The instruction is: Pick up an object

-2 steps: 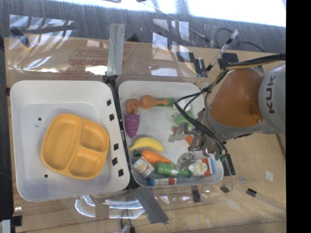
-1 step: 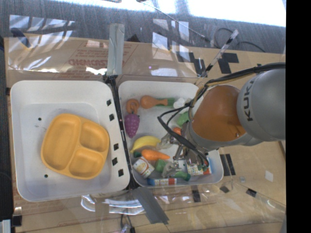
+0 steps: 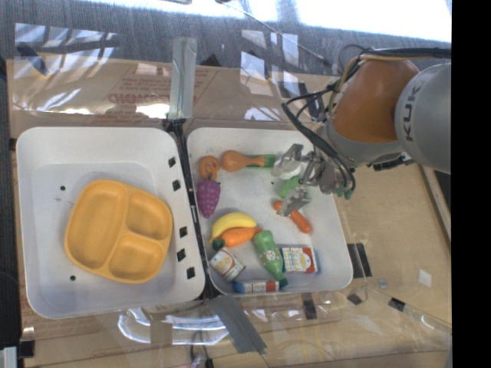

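My gripper (image 3: 294, 181) hangs over the right side of the right bin (image 3: 330, 236), fingers spread apart, one metal fingertip (image 3: 288, 159) towards the back and the other towards the front. A small green toy (image 3: 288, 187) lies in the gap between them; whether they touch it is unclear. Just in front of the gripper lies a small orange carrot (image 3: 298, 218). An orange gourd with a green stem (image 3: 239, 160) lies to the gripper's left.
The right bin also holds a small orange fruit (image 3: 209, 167), purple grapes (image 3: 208, 196), a banana (image 3: 232, 222), a green bottle (image 3: 268, 253), a carton (image 3: 298, 260), a can (image 3: 226, 264) and a tube (image 3: 257, 286). A yellow divided plate (image 3: 117, 230) lies in the left bin (image 3: 46, 152).
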Action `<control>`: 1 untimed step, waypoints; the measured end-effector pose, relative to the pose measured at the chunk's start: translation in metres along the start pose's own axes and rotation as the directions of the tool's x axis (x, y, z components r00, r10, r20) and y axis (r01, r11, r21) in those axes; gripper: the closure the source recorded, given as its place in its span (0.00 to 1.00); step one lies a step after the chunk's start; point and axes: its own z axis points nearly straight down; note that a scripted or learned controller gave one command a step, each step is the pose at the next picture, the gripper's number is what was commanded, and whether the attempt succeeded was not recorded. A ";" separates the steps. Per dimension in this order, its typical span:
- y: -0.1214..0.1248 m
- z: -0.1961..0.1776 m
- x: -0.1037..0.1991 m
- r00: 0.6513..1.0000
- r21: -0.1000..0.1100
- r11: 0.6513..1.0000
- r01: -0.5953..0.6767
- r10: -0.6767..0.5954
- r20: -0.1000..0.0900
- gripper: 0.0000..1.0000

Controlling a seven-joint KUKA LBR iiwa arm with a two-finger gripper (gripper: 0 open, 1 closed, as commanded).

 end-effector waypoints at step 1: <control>-0.014 0.076 0.002 1.000 -0.001 1.000 -0.019 0.019 -0.005 0.00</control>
